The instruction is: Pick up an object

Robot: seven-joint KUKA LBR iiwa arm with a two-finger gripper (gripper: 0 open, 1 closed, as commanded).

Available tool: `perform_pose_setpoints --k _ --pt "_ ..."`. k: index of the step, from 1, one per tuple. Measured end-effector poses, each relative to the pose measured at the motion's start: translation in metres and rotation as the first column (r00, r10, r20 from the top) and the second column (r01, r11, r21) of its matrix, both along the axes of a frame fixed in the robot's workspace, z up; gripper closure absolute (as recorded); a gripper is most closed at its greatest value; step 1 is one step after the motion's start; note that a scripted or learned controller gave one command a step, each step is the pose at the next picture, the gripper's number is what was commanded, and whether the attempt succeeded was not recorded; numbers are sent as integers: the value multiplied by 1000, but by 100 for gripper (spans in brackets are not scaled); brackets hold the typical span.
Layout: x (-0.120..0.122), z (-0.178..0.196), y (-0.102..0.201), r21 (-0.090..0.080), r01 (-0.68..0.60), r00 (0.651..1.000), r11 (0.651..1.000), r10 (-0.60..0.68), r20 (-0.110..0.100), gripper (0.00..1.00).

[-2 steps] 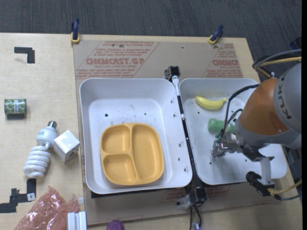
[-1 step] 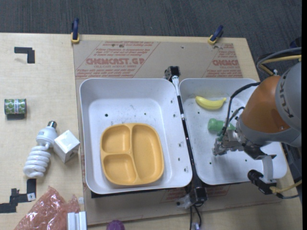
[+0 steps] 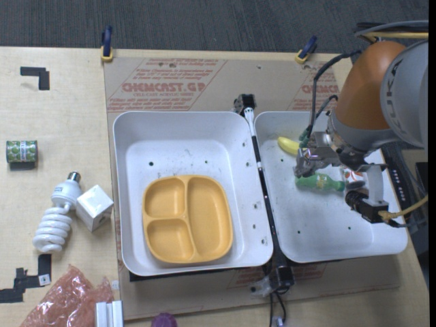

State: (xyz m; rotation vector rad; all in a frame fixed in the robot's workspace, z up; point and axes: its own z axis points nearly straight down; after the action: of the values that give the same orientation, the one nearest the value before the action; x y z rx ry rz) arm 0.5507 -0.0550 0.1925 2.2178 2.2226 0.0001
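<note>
1. The arm (image 3: 381,94) reaches in from the right over the right bin (image 3: 327,244).
2. Its gripper (image 3: 308,163) hangs low at that bin's far middle; whether it is released or clenched cannot be told.
3. A green bottle (image 3: 321,182) lies on its side just beside the gripper, on the near side.
4. A yellow banana (image 3: 289,145) lies just to the gripper's far left.
5. The left bin (image 3: 184,131) holds a yellow divided plate (image 3: 187,218).
6. On the counter (image 3: 61,125) at left lie a spiral bulb (image 3: 56,216), a white cube (image 3: 94,207) and a green can (image 3: 21,152).

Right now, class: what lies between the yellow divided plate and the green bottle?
In the camera view, the bins' adjoining white walls lie between the plate and the bottle.
</note>
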Motion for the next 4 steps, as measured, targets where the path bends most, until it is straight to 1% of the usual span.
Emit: perform_pose_setpoints --k 1,2,3,4 --pt "42 -16 -114 0 1 1000 1000 -1 0 100" --pt "42 -16 -113 -1 1 1000 1000 -1 -1 0" --pt "27 -84 -101 -4 1 1000 1000 -1 11 0" --pt "-1 -100 -51 1 1 1000 1000 -1 -2 0"
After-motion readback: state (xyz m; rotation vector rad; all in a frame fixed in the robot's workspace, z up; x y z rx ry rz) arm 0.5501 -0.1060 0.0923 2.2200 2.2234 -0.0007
